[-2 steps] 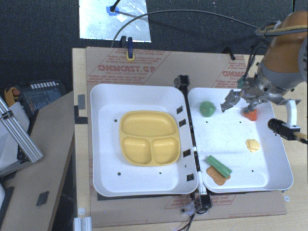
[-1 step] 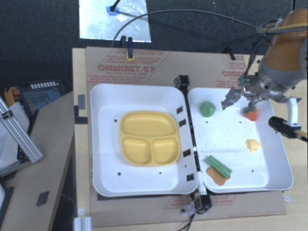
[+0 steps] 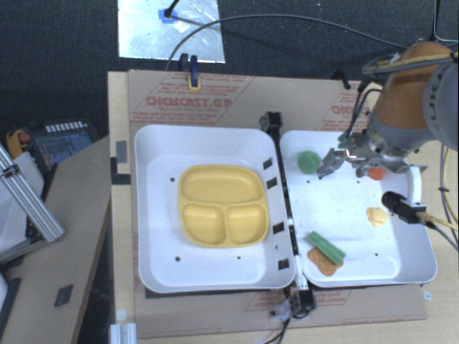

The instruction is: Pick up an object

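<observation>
Tabletop: a tan wooden tabletop [image 3: 86, 192] carries a cardboard sheet [image 3: 215, 95] printed in red, and on that two shallow white bins side by side.
Room: dark carpet [image 3: 57, 41] lies beyond the tabletop, with a silvery foil sheet [image 3: 168, 16] on it and a black cable [image 3: 287, 20] curving across.
Arm: the grey arm with its orange band [image 3: 412, 77] reaches in over the right bin [image 3: 416, 264].
Gripper: the gripper [image 3: 343, 160] hangs low over the far part of the right bin; whether it is open or closed cannot be told, and nothing can be made out in its grasp.
Green ball: a round green object [image 3: 309, 162] sits just beside the gripper, on its side toward the left bin.
Red object: a small red-orange piece [image 3: 374, 172] shows just beside the gripper toward the arm, partly hidden under the wrist.
Yellow lump: a pale yellow object [image 3: 376, 216] lies nearer the camera than the gripper.
Green bar: a green stick [image 3: 327, 248] rests on an orange piece [image 3: 324, 264], well on the near side of the gripper.
Left bin: the left bin [image 3: 154, 213], well apart from the gripper, holds a yellow divided tray [image 3: 222, 205].
Hard to read: a black part [image 3: 398, 206] below the wrist is unclear.
</observation>
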### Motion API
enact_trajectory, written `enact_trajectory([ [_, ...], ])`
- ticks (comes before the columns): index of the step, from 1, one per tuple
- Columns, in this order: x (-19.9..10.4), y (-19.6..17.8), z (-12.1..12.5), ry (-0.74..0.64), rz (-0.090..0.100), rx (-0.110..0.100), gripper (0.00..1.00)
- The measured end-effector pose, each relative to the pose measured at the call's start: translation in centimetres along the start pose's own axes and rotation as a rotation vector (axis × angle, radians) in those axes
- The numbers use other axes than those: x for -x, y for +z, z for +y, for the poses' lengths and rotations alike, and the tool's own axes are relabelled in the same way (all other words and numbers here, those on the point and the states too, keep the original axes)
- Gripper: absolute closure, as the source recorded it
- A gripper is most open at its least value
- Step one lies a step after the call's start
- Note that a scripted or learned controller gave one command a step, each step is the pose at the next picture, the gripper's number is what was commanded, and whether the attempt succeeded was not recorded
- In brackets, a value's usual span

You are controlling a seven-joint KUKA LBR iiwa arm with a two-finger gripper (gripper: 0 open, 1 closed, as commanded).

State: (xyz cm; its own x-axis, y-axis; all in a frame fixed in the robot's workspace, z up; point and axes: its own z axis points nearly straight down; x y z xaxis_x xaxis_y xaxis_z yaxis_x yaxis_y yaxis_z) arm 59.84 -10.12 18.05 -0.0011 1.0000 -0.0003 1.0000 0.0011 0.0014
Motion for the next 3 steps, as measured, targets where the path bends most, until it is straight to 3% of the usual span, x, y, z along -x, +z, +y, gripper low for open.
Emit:
enact_trajectory([
  [2, -0.6, 9.8, -0.8, 0.001, 0.001, -0.003, 0.00],
  [3, -0.6, 8.5, -0.8, 0.002, 0.000, 0.000, 1.00],
])
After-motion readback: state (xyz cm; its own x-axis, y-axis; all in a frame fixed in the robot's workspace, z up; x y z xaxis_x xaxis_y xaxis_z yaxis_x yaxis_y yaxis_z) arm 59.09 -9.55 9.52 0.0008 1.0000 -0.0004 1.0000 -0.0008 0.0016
